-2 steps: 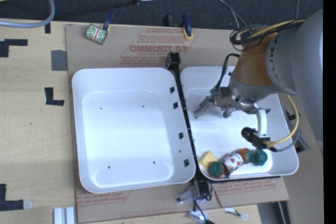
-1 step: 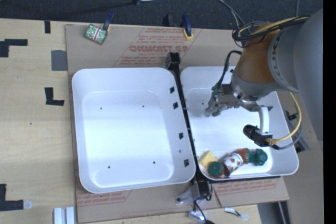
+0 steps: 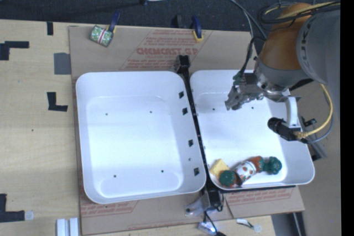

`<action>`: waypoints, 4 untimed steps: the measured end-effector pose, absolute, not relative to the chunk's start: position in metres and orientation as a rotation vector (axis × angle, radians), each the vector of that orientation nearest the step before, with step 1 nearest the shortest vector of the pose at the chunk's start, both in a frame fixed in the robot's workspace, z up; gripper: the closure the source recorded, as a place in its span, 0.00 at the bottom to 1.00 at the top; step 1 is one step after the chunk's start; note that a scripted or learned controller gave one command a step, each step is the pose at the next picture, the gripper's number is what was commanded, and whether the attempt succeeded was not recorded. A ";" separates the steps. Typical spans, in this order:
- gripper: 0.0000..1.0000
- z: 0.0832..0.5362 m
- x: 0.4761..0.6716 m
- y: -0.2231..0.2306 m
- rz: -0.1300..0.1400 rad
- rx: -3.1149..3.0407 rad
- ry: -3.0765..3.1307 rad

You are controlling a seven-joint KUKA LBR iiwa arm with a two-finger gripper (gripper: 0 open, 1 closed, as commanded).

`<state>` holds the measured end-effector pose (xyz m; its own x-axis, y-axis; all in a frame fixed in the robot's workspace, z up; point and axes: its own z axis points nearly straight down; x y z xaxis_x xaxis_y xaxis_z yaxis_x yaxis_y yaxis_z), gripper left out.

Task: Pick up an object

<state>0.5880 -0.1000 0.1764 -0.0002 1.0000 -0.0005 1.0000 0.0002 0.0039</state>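
Observation:
My gripper [image 3: 237, 101] hangs over the upper part of the right bin [image 3: 217, 83], pointing down and to the left, with nothing visible between its fingers. Along the bin's near edge lie the objects: a yellow block [image 3: 218, 166], a green ball-like piece [image 3: 227, 178], a red and white bottle [image 3: 249, 168] lying on its side, and a dark green piece [image 3: 272, 164]. They lie well below the gripper in the view, a good distance from it.
The left bin [image 3: 133, 85] sits beside the right one, with a black divider [image 3: 191, 119] between them. A small green and white item [image 3: 102, 35] lies on the cardboard at the upper left. Cables run behind the bins and loop off the arm's wrist.

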 end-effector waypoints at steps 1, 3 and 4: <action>1.00 0.229 0.589 -0.100 0.004 2.219 2.220; 1.00 0.221 0.593 0.000 -0.001 2.218 2.227; 1.00 0.216 0.595 0.044 -0.001 2.218 2.227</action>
